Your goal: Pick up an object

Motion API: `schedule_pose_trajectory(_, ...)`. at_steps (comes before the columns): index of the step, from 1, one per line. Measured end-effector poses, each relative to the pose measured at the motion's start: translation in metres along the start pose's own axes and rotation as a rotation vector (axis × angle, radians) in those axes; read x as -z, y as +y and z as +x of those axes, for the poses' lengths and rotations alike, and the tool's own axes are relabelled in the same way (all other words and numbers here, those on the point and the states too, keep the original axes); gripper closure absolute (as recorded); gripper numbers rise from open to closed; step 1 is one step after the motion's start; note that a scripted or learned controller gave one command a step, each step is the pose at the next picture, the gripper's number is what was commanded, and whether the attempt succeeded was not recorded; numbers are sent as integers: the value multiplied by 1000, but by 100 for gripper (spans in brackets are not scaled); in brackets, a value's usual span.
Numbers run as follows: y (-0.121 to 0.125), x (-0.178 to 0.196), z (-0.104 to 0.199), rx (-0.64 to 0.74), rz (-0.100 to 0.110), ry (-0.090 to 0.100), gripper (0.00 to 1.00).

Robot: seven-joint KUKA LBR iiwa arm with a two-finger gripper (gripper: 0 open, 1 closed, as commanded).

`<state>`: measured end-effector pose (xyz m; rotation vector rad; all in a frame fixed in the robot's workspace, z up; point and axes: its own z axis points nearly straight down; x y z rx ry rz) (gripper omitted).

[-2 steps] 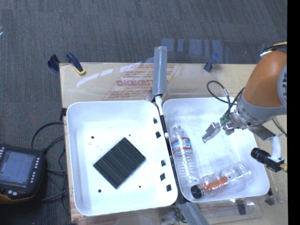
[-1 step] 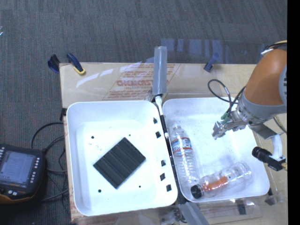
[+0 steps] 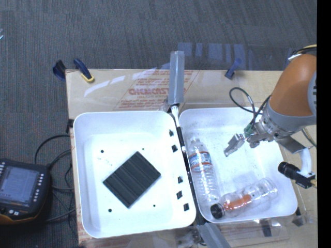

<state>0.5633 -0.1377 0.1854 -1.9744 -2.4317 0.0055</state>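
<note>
In the right bin (image 3: pixel 269 119) lie two clear plastic bottles. One, with a blue-and-red label (image 3: pixel 201 170), lies lengthwise along the bin's left wall. The other (image 3: pixel 243 198) has a black cap and an orange patch inside, and lies across the bin's near edge. A black ribbed square pad (image 3: pixel 132 178) lies flat in the middle of the left bin (image 3: pixel 88 138). My gripper (image 3: pixel 234 144) hangs over the middle of the right bin, pointing down and left. It is right of the labelled bottle and above the capped one, apart from both.
A grey upright post (image 3: pixel 177 79) stands at the back between the bins. Blue and yellow clamps (image 3: pixel 81 70) grip the bench's far left edge. A teach pendant (image 3: pixel 20 187) lies on the floor at the left. A black cable (image 3: pixel 243 101) loops above the wrist.
</note>
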Motion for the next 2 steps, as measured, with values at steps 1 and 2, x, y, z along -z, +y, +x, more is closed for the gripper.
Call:
schedule_pose_trajectory(1, 45, -45, -6, 11, -4, -3, 0)
schedule_pose_trajectory(2, -1, -95, 23, 78, -18, -26, 0)
